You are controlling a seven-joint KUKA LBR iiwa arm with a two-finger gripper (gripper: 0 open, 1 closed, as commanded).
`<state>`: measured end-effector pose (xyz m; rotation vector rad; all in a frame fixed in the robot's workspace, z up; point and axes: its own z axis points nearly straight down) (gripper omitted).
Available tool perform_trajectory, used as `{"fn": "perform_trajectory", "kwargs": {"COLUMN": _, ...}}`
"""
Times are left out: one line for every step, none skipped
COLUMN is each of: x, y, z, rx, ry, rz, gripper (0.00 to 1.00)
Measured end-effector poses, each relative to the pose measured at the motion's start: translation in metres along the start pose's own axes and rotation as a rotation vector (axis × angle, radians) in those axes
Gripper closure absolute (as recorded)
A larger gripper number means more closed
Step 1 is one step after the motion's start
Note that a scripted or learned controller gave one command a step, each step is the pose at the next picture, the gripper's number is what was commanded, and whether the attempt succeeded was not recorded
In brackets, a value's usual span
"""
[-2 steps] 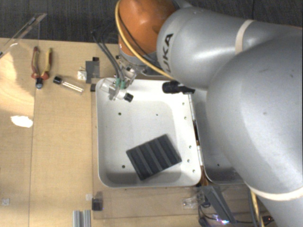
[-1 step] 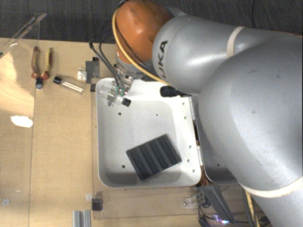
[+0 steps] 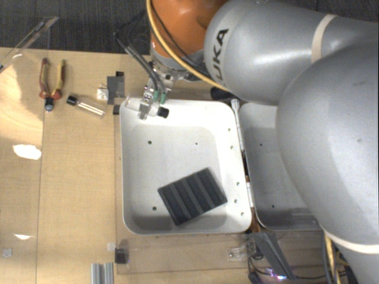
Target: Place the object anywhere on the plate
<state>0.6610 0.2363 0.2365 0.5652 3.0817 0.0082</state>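
Two white bins sit side by side; left bin holds a dark ribbed rectangular object, lying flat near its front wall. Gripper hangs over the bin's back-left corner, well apart from the obj; can't tell its state. Pliers lie on the bench at far left.

A robotics lab; KUKA arm, white bins, pliers on bench.

Grey arm, orange band, black lettering, yellow cable
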Motion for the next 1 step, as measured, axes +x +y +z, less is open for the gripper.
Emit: {"fn": "perform_trajectory", "kwargs": {"x": -0.0007, "y": 0.0017, "z": -0.0127, "rx": -0.006, "ry": -0.006, "rz": -0.001, "gripper": 1.0}}
